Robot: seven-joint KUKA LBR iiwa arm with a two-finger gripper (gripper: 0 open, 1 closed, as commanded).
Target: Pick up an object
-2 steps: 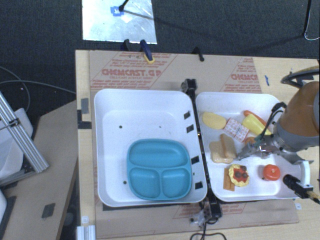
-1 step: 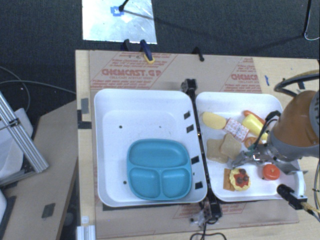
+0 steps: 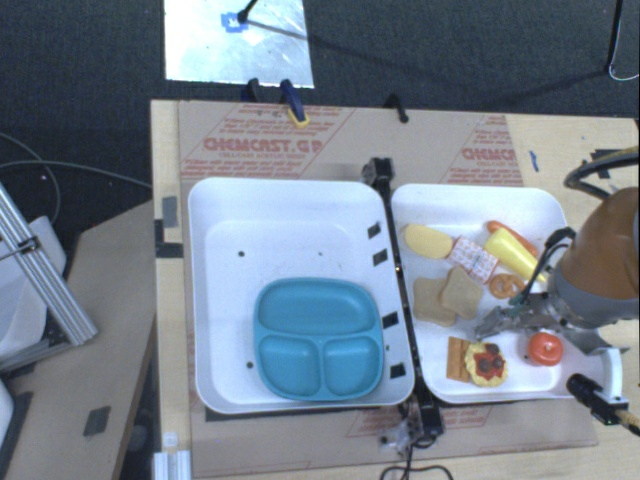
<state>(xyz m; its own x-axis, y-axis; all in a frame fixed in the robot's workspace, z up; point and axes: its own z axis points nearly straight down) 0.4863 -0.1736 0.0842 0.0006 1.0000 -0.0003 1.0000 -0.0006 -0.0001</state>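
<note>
Low at the frame's right, the gripper (image 3: 503,317) hangs over the right bin (image 3: 440,200); whether it is open or closed I cannot tell. Just beside it lie a tomato (image 3: 545,348), toast (image 3: 449,296) and a pizza slice (image 3: 478,362) (all toy food). At lower centre, the left bin (image 3: 225,203) holds a blue tray (image 3: 320,337).
</note>
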